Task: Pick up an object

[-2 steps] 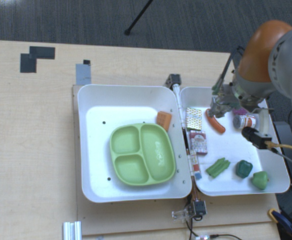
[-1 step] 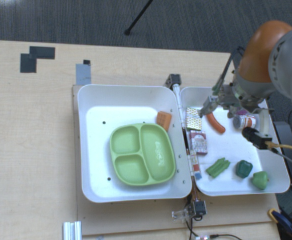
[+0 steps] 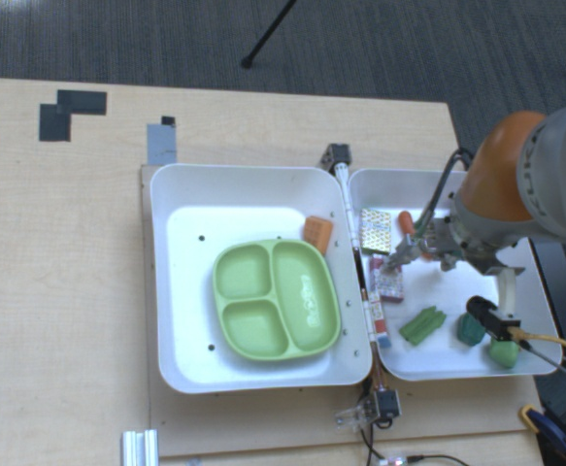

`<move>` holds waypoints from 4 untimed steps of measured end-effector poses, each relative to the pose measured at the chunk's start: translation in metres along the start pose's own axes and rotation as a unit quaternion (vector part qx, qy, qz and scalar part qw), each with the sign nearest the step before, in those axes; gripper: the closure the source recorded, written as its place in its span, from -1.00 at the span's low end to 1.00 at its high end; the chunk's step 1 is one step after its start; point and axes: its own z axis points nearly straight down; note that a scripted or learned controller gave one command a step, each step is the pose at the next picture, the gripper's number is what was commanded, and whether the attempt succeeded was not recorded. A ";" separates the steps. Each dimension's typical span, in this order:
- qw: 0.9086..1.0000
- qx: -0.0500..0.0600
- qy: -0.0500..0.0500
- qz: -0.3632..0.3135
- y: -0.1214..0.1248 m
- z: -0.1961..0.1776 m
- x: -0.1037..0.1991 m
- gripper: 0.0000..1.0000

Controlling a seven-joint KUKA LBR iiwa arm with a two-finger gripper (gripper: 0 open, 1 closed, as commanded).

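No text, label, brand or number could be read; print on the small packet (image 3: 376, 229) was too blurred.

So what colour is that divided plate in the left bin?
Light green; the divided plate shows clearly in the camera view.

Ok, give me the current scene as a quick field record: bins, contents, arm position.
left bin: green divided plate; orange block at its upper right
right bin: green block, teal object, light green object, patterned packet
arm: over right bin
gripper: low at the right bin's left side, near the packet
grasp: nothing seen held
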 end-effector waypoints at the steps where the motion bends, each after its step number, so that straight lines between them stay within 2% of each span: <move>1: 1.000 -0.006 -0.001 0.002 -0.042 0.006 0.014 -1.00; 2: 1.000 -0.008 -0.002 0.002 -0.075 0.006 0.014 -1.00; 3: 1.000 0.004 0.001 0.000 -0.081 -0.012 0.020 -1.00; 4: 1.000 0.002 0.004 0.000 -0.079 0.007 0.022 -1.00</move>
